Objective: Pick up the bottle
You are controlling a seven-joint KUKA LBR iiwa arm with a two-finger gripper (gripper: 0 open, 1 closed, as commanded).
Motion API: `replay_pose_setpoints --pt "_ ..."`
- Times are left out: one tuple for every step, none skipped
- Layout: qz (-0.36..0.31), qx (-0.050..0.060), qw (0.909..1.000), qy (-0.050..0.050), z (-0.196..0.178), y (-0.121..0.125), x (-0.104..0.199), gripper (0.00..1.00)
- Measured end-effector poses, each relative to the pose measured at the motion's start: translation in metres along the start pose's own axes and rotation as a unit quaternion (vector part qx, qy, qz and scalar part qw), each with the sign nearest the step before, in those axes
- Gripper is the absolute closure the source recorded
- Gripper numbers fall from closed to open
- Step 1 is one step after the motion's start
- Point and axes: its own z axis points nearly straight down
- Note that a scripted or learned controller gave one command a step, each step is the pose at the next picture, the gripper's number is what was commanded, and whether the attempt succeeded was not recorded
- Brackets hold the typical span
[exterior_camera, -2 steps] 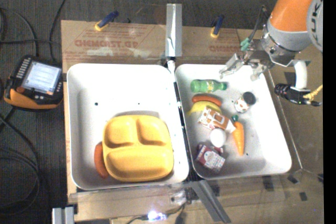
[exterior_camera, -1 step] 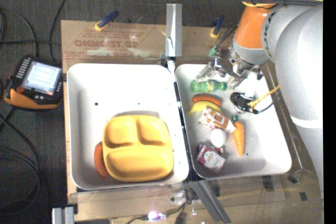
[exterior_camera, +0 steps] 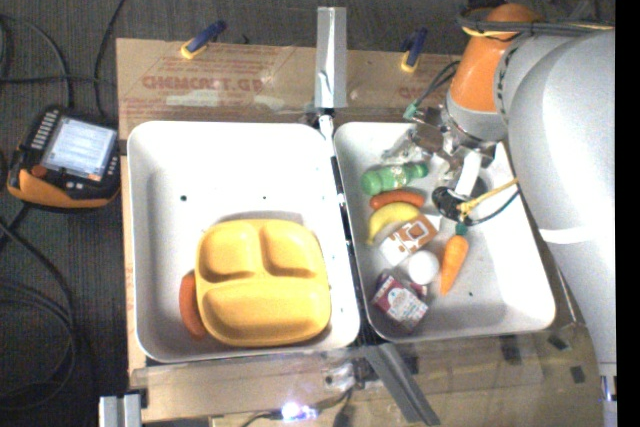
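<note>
Green bottle (exterior_camera: 393,178) is lying on its side in the right bin (exterior_camera: 510,300), near the bin's upper left corner, just above the banana (exterior_camera: 394,219). Tool (exterior_camera: 437,149) is hovering at the bottle's right end, just beside it; whether it's touching the bottle, can't tell. Orange band (exterior_camera: 477,87) is sitting above the wrist. Carrot (exterior_camera: 452,261), a small carton (exterior_camera: 410,239), a white ball (exterior_camera: 423,267) and a dark pouch (exterior_camera: 401,302) are lying lower in the same bin. Yellow divided tray (exterior_camera: 264,281) is resting in the left bin (exterior_camera: 160,215). Both bins are sitting on the counter (exterior_camera: 200,85).
</note>
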Motion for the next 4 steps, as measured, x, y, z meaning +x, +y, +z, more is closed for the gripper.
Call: replay_pose_setpoints --pt "-0.029 -0.009 0.9995 0.000 0.006 -0.045 -0.021 0.00" --pt "0.040 -0.006 0.9992 -0.001 0.008 -0.027 0.004 0.00" --pt "0.074 -0.001 0.9972 -0.003 -0.093 -0.032 0.018 0.00" --pt "0.046 -0.013 0.9988 0.005 -0.022 -0.028 0.017 0.00"
